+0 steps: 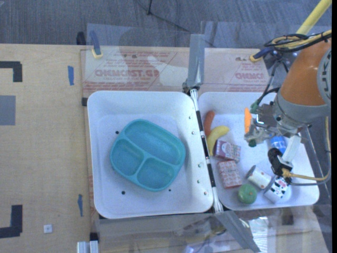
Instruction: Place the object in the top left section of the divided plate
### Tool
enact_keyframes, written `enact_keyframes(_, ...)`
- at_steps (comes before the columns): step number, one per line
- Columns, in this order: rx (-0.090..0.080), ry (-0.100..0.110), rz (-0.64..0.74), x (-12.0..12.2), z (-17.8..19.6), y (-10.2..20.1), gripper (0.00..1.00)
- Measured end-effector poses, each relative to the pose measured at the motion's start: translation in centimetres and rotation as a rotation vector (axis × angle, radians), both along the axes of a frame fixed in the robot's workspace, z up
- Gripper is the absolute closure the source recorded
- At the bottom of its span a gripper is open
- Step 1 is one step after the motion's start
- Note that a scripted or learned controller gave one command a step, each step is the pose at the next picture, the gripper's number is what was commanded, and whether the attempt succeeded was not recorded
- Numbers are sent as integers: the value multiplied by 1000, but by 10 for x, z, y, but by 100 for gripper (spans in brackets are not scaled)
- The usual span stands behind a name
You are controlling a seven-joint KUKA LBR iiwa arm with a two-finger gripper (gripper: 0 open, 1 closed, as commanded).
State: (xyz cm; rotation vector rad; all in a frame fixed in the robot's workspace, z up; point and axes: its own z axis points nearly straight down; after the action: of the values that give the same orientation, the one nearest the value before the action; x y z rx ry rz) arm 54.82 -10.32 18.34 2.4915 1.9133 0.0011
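Gripper [259,132] above right bin [310,194]; divided plate [148,154] well left.

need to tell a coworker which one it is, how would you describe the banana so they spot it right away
Look in the right-hand white bin, along its left wall. The banana lies beside an orange carrot, above two pink-red cartons. It is the bin's one curved yellow piece.

Wooden bench [42,141] bearing two white bins [100,109]

Two white bins [100,157], blue tape [70,75] on wooden bench [37,141], cables [152,4]
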Motion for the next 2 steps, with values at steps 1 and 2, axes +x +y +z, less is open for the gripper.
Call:
enact_keyframes(1,1,4,79,-14,1,60,100)
enact_keyframes(2,1,5,-178,-23,0,106,100)
